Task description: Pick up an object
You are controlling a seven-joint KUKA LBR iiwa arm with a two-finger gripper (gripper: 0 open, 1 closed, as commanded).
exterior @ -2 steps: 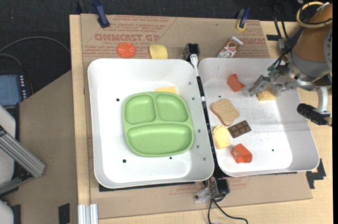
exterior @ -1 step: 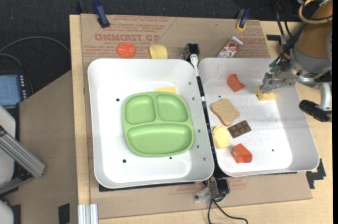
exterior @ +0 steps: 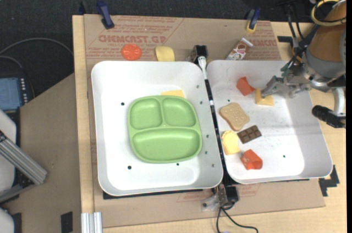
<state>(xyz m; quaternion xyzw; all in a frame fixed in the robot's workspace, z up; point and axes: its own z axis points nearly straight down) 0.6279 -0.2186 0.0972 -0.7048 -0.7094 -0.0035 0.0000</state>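
From above, the arm comes in from the right and is partly cut off. Its gripper sits low over the right bin, touching a yellow cheese wedge. I cannot tell how wide it is open. That bin also holds toast, chocolate and two orange blocks. The left bin holds a green divided plate.

Both white bins look like smooth, faintly glossy plastic. In the left one a green divided plate has a soft satin sheen. Beneath the bins lies matt brown cardboard with red print. Right of the plate, the gripper looks like dull grey metal.
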